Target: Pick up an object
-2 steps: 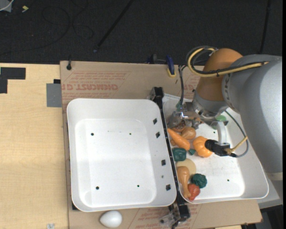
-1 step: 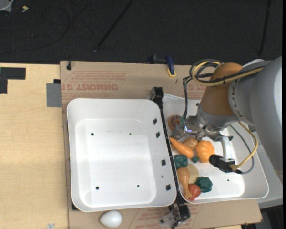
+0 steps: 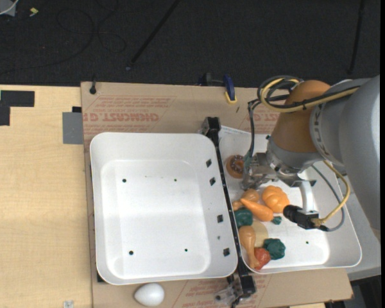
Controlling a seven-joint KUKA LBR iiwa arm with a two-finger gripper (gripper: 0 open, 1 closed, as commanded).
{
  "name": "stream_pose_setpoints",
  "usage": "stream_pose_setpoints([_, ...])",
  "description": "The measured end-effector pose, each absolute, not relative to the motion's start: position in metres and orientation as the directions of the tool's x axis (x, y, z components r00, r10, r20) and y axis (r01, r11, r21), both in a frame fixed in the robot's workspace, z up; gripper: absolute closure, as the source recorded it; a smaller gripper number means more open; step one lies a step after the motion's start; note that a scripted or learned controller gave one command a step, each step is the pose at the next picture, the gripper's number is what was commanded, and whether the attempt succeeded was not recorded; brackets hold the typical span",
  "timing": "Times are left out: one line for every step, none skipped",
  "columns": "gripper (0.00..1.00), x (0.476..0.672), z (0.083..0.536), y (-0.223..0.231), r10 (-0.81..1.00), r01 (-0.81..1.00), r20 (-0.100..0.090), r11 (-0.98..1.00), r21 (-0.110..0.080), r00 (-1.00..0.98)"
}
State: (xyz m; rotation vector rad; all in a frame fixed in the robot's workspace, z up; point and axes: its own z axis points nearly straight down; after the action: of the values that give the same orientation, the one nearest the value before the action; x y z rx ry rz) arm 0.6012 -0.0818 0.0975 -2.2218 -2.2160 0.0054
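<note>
Hovering over the right bin (image 3: 346,249), my tool (image 3: 255,175), grip unreadable, crowds toys (image 3: 260,220) against the dividing wall.

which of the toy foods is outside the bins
The white egg, alone on the cardboard in front of the left bin. All the other toys, orange, green and red, are piled in the right bin below the gripper.

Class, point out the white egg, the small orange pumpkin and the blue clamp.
white egg (image 3: 149,294), camera view, middle of shell.
orange pumpkin (image 3: 275,198), camera view, its top.
blue clamp (image 3: 230,87), camera view, its handle.
</note>
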Motion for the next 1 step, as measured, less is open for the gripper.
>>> stream_pose_setpoints([1.00, 0.6051, 0.1679, 0.0209, 1.000, 1.000, -0.002, -0.004, -0.006, 0.004])
